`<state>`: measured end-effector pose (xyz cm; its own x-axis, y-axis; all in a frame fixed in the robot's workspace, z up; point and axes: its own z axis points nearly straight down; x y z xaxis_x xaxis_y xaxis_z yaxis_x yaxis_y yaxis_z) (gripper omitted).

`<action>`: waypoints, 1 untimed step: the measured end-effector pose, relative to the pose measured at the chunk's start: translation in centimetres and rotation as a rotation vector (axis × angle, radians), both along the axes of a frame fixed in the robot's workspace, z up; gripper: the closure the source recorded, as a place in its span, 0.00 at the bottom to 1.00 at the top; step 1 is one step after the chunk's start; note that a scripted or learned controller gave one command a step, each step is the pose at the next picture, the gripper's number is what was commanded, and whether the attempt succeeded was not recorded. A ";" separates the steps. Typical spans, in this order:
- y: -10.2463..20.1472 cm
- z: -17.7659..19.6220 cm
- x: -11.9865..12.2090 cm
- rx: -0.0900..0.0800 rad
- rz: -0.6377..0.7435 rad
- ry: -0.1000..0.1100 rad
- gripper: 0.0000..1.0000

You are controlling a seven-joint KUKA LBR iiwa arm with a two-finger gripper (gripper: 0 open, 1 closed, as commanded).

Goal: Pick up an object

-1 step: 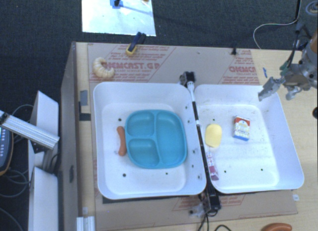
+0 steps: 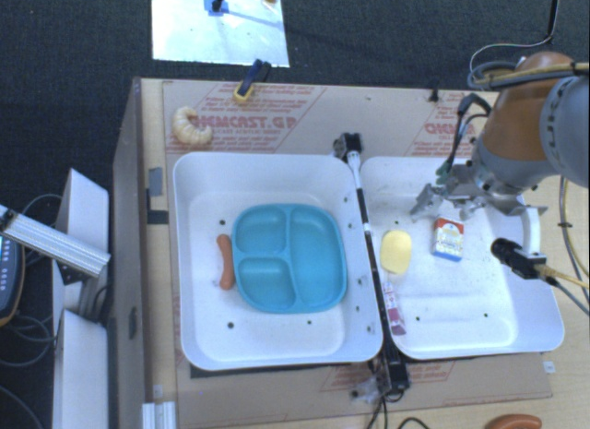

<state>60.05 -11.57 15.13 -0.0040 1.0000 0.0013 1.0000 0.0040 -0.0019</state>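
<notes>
Camera view: the hand [image 2: 449, 198], fingers spread apart, hovers over the right bin [image 2: 516, 326] just above a small red-and-white carton [image 2: 448, 238] (yellow block [image 2: 396, 252] beside it). Left bin [image 2: 198, 326]: blue divided plate [image 2: 289, 257], sausage [image 2: 225, 262].

A small red-and-white carton [image 2: 448, 238] lies flat right of centre in the frame, just right of a pale yellow block [image 2: 396, 252].

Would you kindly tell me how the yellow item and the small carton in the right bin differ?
The pale yellow rounded block is plain and soft-edged; the small red, white and blue carton is printed and boxy. The block lies by the divider, the carton nearer the hand. Both rest flat on the right white bin.
</notes>
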 end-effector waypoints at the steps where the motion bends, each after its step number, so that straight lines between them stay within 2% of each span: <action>1: -3.5 -6.3 0.5 -0.003 -0.001 -0.010 0.00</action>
